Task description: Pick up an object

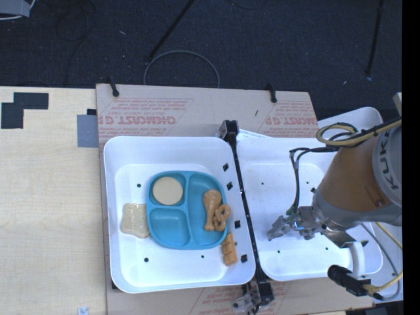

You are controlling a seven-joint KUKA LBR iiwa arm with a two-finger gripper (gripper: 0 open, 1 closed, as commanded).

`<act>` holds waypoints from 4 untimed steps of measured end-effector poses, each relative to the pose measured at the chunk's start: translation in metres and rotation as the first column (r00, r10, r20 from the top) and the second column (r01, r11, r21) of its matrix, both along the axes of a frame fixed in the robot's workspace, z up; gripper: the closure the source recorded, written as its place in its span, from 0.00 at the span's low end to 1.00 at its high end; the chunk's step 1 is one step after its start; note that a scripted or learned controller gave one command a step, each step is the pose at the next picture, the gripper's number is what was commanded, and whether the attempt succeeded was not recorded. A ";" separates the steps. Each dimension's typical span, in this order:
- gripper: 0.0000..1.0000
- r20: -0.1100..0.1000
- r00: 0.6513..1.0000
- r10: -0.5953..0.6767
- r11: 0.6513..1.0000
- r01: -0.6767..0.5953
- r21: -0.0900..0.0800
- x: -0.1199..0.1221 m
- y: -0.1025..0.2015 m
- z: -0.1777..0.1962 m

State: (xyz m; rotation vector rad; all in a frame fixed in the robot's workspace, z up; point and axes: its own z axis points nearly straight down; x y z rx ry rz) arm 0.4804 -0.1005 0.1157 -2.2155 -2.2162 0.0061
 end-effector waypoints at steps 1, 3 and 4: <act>0.00 0.004 1.000 -0.001 1.000 0.001 -0.002 0.000 0.001 -0.029; 1.00 0.009 1.000 -0.002 1.000 0.002 -0.003 0.000 -0.007 0.044; 1.00 0.009 1.000 0.000 1.000 0.000 -0.003 -0.002 -0.007 0.086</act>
